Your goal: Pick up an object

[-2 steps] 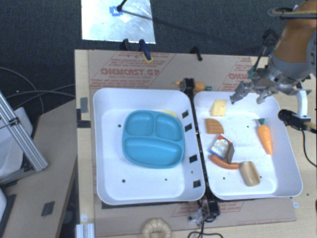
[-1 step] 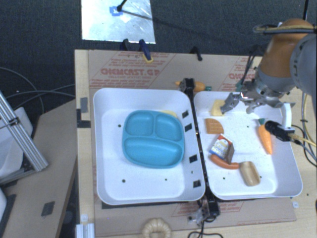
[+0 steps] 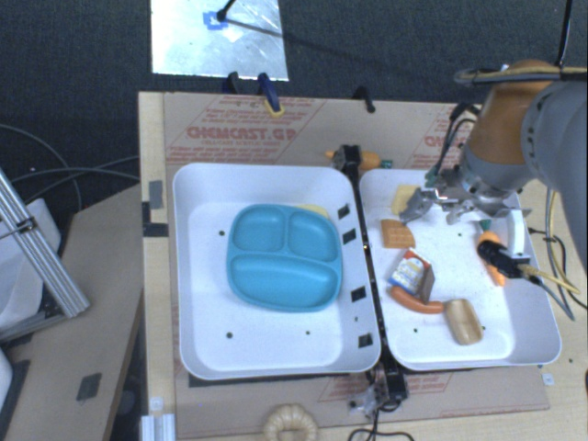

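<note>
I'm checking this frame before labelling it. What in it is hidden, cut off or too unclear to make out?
- Gripper: blurred, partly under the arm's wrist in the camera view; open or shut cannot be told.
- Yellow piece in the left bin: mostly hidden behind the blue plate.
- Small box: label too small to read.
- Orange thing behind the bins: covered by the black clamp.

Even bright light, soft shadows, slightly soft focus

A bulky grey arm [image 3: 556,127] wears an orange band [image 3: 501,122] above its metal hand [image 3: 439,205].
</note>
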`<move>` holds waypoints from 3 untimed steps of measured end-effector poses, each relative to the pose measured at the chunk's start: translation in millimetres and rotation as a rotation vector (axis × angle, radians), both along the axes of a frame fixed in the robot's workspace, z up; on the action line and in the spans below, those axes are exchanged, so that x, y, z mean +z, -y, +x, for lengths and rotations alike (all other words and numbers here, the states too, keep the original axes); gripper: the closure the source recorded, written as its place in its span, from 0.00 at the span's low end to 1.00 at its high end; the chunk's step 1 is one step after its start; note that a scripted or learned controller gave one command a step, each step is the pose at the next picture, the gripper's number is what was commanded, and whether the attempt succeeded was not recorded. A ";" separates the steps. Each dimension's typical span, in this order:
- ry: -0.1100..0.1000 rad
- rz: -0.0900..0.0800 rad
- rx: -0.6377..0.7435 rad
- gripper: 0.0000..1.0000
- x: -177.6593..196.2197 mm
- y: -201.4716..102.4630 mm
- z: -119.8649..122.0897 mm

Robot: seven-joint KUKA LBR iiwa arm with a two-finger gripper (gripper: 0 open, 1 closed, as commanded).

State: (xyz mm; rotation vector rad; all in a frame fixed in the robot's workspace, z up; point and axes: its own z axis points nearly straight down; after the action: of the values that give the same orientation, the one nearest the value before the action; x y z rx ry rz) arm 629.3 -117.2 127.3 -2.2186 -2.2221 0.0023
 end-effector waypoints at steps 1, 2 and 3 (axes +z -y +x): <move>0.006 0.003 -0.001 0.00 -40.1 -1.0 2.6; 0.018 0.003 0.000 1.00 -24.9 -1.8 6.1; 0.009 -0.001 0.003 1.00 22.1 -1.0 15.1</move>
State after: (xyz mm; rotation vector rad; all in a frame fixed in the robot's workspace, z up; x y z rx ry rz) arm 644.5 -116.1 149.4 -2.2201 -2.2306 -0.0061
